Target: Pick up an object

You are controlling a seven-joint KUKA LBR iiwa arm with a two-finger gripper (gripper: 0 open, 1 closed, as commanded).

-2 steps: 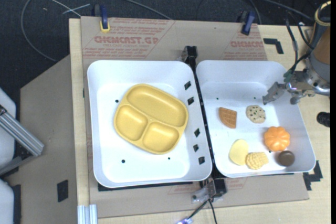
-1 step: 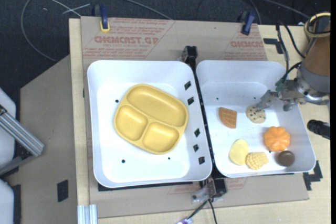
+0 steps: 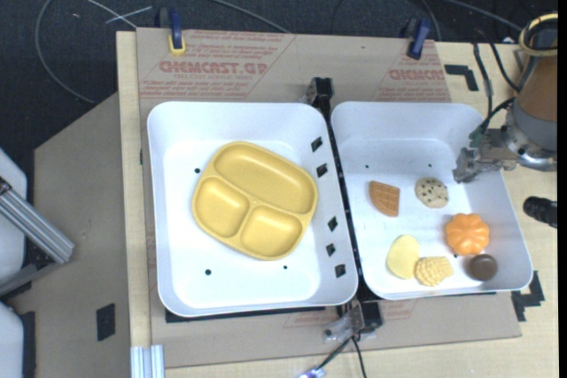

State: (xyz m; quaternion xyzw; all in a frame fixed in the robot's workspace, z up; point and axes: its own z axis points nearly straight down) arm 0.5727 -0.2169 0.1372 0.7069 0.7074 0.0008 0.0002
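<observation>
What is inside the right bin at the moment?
The right bin holds six small food items: a toast-like piece, a cookie, an orange pumpkin, a brown ball, a corn cob and a pale yellow piece. The hand covers its right rim.

cam: single, overhead | slanted down | both bins (image 3: 168, 190) framed | height unclear

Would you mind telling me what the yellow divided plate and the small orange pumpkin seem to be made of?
The yellow divided plate looks like moulded plastic: uniform colour, smooth rounded compartments, a soft satin sheen. The orange pumpkin also looks like plastic or possibly rubber toy food: even, saturated colour with ribbed lobes; the view cannot settle which.
</observation>
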